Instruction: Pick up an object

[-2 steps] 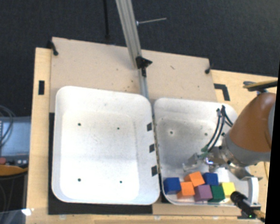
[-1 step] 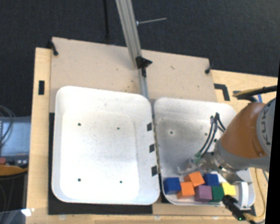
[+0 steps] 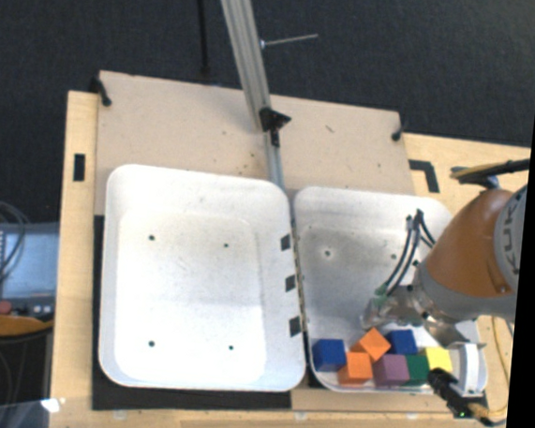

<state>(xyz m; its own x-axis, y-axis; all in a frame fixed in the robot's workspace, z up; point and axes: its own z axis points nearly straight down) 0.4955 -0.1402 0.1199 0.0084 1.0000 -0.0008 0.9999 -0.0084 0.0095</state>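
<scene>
I count two white bins on the bench (image 3: 72, 237), side by side. The left bin (image 3: 195, 277) shows me bare white floor with a few small dark dots. The right bin (image 3: 341, 234) holds all the blocks, crowded into its near corner, close to the front wall.

I see one arm (image 3: 476, 252), grey with an orange band, reaching in from the right and hanging over the right bin. Its gripper (image 3: 392, 310) sits low over the blocks, just above the upper orange one; from this angle I cannot tell how its tips are set, nor whether anything is caught there.

I count seven blocks: two blue, two orange, one purple, one green, one yellow. One blue block (image 3: 328, 353) lies farthest left. Beside it is an orange block (image 3: 357, 366), with the second orange block (image 3: 375, 343) just behind. The purple block (image 3: 390, 369) and green block (image 3: 416, 368) follow to the right, the second blue block (image 3: 403, 341) behind them, and the yellow block (image 3: 438, 357) farthest right.
</scene>
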